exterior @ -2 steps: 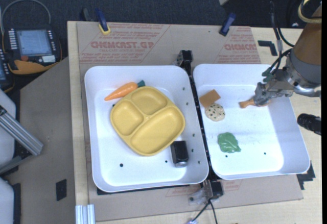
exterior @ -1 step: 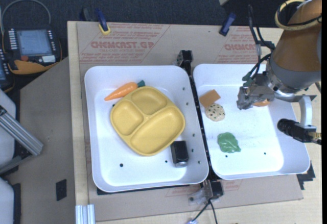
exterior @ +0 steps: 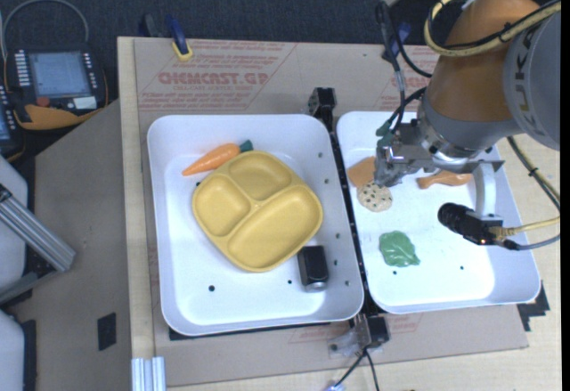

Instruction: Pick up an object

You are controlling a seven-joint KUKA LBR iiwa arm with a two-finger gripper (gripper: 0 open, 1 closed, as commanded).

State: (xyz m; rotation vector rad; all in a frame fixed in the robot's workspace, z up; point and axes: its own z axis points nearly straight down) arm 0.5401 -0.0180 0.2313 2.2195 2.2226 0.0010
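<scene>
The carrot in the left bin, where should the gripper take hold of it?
Probably mid-body, coming straight down from above. The carrot lies flat and slanted, one long side close to the yellow divided plate; its other long side faces bare floor of the left bin. Fingers should close across its narrow width.

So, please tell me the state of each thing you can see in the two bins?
Carrot: lying flat, left bin, touching the plate's edge.
Yellow plate: right side up, nothing in its compartments.
Black box: resting beside the plate.
Cookie: flat, right bin, under the gripper.
Green leaf: lying alone.
</scene>
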